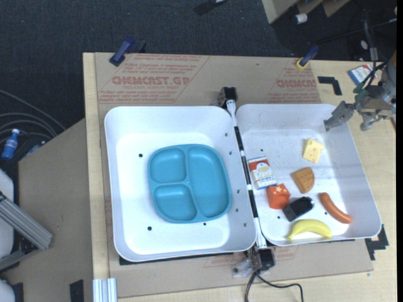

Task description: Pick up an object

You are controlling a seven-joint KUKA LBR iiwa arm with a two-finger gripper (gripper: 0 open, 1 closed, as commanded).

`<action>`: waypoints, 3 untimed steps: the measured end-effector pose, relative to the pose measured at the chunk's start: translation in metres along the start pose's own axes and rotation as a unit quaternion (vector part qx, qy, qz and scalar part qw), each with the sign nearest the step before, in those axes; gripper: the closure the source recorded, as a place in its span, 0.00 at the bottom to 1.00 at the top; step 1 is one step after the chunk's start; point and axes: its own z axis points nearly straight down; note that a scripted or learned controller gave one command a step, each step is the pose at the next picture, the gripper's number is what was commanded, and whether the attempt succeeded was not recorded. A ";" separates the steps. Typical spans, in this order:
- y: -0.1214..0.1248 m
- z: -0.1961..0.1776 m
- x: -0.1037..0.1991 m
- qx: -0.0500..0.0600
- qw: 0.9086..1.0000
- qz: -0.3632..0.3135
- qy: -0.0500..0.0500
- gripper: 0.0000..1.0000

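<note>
Several small objects lie in the right bin: a yellow cheese wedge, a brown bread piece, a red and white carton, a red-orange pepper, a black block, a red sausage and a banana. My gripper hangs over the far right corner of that bin, up and to the right of the cheese wedge. Its fingers are spread open with nothing between them.
The left bin holds a blue divided plate. Both bins rest on a cardboard-covered bench. Blue clamps sit at the bench's far edge, and cables lie on the dark floor to the left.
</note>
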 end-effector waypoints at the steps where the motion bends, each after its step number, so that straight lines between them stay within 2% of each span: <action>1: 0.055 0.145 0.004 0.003 1.000 -0.002 0.005 0.00; 2: 0.056 0.133 0.002 0.000 1.000 -0.002 0.001 1.00; 3: 0.056 0.133 0.003 0.000 1.000 -0.003 0.001 0.00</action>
